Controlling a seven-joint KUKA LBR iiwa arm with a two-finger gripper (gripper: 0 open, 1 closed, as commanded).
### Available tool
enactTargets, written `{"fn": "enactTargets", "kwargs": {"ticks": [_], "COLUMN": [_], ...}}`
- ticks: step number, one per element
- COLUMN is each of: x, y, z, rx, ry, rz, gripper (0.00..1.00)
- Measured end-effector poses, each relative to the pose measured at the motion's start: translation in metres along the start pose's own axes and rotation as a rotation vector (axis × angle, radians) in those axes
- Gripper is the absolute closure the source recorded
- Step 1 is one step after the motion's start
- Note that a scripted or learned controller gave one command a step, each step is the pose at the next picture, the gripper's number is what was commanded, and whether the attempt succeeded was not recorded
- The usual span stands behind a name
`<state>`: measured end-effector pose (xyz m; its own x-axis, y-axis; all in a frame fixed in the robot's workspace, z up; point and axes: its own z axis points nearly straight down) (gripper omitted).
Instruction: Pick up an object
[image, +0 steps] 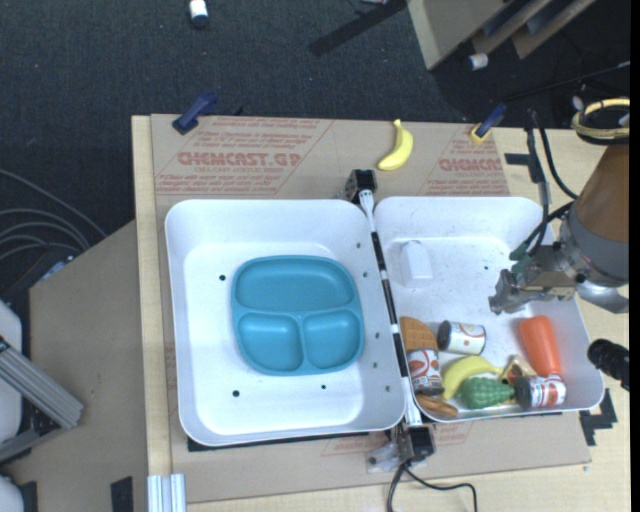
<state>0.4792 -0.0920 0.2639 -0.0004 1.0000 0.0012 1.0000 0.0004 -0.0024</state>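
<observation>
Left of the carrot, small cans and a yellow banana crowd the right bin's near corner, poor for a clean hold. The carrot lies apart just right of them; it looks light, stiff and smooth, best pinched across its middle. Just above it the gripper hangs, holding nothing visible; how wide its jaws stand I cannot tell.

blue divided plate in left bin | banana on board behind bins
</observation>
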Motion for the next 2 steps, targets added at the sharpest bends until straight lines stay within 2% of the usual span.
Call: {"fn": "enactTargets", "kwargs": {"ticks": [1, 2], "x": [-0.0092, -0.0028], "y": [0.0001, 0.0000], "z": [-0.0037, -0.0002], "rx": [-0.003, -0.001], "ry": [-0.002, 0.000], "rz": [0.000, 0.000], "gripper": [1.00, 1.00]}}
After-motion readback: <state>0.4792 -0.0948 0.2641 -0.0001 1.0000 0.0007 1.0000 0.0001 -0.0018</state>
